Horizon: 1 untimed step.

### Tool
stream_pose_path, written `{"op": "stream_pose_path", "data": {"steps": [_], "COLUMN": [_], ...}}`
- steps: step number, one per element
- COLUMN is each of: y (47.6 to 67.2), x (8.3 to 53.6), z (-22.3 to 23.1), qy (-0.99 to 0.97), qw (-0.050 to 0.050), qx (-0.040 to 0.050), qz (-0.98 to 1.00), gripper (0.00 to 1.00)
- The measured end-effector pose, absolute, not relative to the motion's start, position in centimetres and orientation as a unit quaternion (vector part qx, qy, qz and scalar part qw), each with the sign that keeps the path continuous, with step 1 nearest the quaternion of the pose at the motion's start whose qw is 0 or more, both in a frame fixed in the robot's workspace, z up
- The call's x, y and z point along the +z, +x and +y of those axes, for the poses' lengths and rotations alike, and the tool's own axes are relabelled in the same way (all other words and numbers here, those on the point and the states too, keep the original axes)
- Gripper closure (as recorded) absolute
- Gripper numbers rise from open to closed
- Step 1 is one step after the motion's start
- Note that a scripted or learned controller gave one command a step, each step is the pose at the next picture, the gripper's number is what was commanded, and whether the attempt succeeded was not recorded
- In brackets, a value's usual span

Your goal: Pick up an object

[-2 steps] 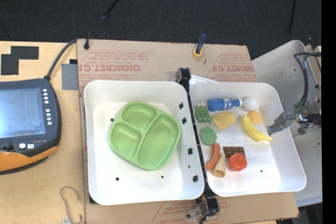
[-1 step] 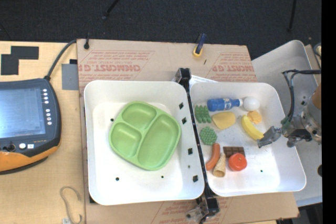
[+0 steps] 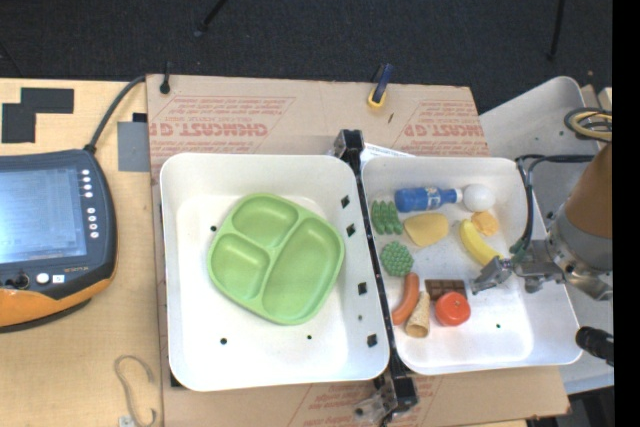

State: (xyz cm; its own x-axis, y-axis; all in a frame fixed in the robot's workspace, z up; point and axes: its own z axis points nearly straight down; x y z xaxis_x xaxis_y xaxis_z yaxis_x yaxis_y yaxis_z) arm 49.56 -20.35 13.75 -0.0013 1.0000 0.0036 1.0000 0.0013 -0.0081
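The toy foods crowd the right bin [image 3: 545, 340], handy to the arm: nearest, a red tomato [image 3: 453, 309]; just beyond it the gripper [image 3: 495, 273], fingers spread, gripping nothing, poised below the banana [image 3: 477, 241]; farthest, a blue bottle [image 3: 425, 199].

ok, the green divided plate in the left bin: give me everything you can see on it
The green divided plate lies flat, rim up, in the left bin, roughly centred on its floor. It is pale green, looks like matte plastic, a rounded shape with raised ridges splitting it into three compartments: two smaller ones on the left side, one larger on the right. Nothing sits in it. It touches the bin floor alone; the gripper is over the right bin.
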Motion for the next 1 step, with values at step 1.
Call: {"op": "stream_pose_path", "data": {"steps": [1], "y": [49.61], "x": [8.57], "z": [-20.17], "qy": [-0.707], "qw": [0.001], "qx": [0.0003], "qz": [-0.707], "gripper": [0.0]}}
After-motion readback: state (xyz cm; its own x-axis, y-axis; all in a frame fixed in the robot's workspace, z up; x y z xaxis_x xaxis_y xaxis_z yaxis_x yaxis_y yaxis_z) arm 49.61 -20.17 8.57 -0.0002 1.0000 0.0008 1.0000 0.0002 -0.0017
